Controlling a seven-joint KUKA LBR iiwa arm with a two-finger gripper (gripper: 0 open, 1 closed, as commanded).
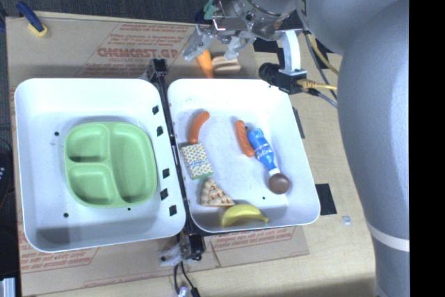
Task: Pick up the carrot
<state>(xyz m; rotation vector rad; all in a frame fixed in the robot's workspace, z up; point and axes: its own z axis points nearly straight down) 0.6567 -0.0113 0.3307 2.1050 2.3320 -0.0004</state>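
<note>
Left bin (28, 149): green divided plate (110, 163). Right bin (295, 142): sausages, bottle, banana, waffle. Gripper (208, 55) raised behind right bin, fingers closed on carrot (205, 64), arm from right.

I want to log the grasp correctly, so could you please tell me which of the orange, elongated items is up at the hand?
It is the short orange carrot at the hand, above the right bin's far rim. The two sausages lie inside that bin, longer and redder.
</note>
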